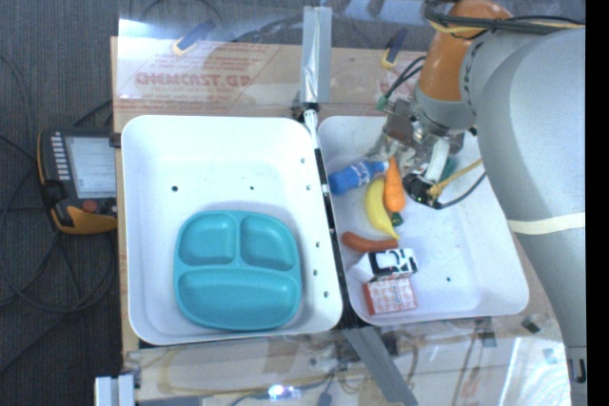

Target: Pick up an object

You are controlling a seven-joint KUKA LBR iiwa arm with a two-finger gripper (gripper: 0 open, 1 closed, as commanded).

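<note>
The right bin [466,252] holds a cluster of small objects. An orange carrot [393,191] lies across a yellow banana [380,218], with a blue bottle [355,176] on its side just to their left. Below them lie a reddish sausage [365,242], a black and white item [393,261] and a red and white packet [390,297]. My gripper [411,161] hangs low in the bin's upper middle, just above and right of the carrot's top end. The wrist and cables hide how it stands, and I see nothing lifted in it.
The left bin [152,166] holds a teal divided plate [238,266]. A metal post [315,52] rises at the back between the bins. The arm's grey body [533,109] covers the right bin's right side. A handheld pendant [76,176] lies left of the bench.
</note>
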